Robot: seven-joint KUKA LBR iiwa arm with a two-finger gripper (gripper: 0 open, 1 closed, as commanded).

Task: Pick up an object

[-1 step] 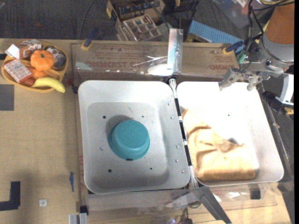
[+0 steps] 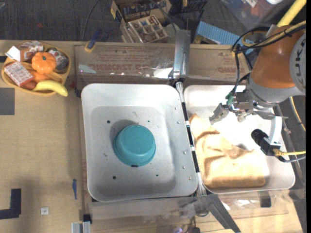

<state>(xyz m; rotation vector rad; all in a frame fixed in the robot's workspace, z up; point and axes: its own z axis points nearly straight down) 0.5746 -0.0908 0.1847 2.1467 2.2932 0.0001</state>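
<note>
**Fingers spread as arm hovers over right bin**

Fingers point(image 2: 217, 113) stand apart and empty as the gripper point(image 2: 228, 111) hangs above the tan cloth point(image 2: 233, 161) in the right bin point(image 2: 286, 178). Judged an approach: descent onto the cloth comes next. Teal bowl point(image 2: 135, 145) sits in the left bin point(image 2: 97, 106).

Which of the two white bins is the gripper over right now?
The right bin, holding the tan cloth; the gripper hangs above its upper part. The left bin holds the teal bowl.

The grey arm point(image 2: 279, 89) wears a broad orange band point(image 2: 277, 64), with black cables and a yellow hose looping around it.
</note>
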